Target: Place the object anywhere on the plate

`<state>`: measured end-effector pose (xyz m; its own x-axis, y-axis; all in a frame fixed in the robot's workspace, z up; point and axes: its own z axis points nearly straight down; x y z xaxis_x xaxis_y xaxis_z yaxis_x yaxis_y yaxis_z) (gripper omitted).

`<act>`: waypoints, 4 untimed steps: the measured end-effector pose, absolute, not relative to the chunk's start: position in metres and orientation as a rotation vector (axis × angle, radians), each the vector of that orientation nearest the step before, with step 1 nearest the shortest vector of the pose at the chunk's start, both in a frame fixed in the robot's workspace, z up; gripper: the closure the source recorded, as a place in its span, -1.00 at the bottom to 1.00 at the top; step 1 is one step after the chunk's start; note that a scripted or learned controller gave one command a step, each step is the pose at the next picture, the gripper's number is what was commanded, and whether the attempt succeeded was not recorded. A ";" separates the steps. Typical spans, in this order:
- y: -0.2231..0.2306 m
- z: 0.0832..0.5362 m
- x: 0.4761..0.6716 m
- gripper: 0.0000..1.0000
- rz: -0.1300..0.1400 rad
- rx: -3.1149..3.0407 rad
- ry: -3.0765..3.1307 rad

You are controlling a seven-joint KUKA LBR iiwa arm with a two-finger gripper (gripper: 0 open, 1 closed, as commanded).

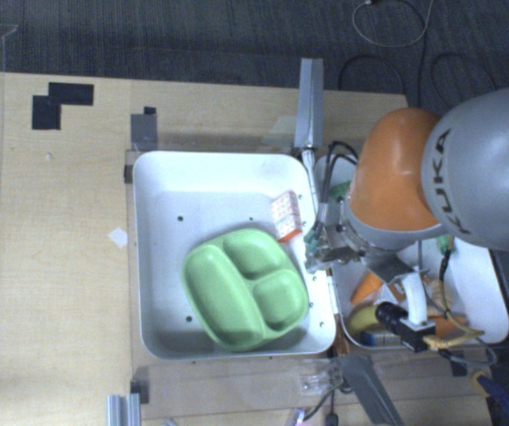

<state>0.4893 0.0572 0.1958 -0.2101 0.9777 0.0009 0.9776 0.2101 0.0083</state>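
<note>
Gripper poised over the seam between two white bins, with a small packet just beside it.

The gripper sits low at the left bin's right wall; whether it is open or closed cannot be told, and nothing is seen in its grasp. Just to its left and slightly above, a small red-and-white packet lies on the bin floor, close to the wall. Below-left of the gripper rests the green divided plate, its upper rim just beside the packet. To the right, the grey arm and its orange band hang over the right bin, where assorted items lie.
</note>
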 end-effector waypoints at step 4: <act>0.081 0.277 0.491 1.00 0.014 1.607 2.689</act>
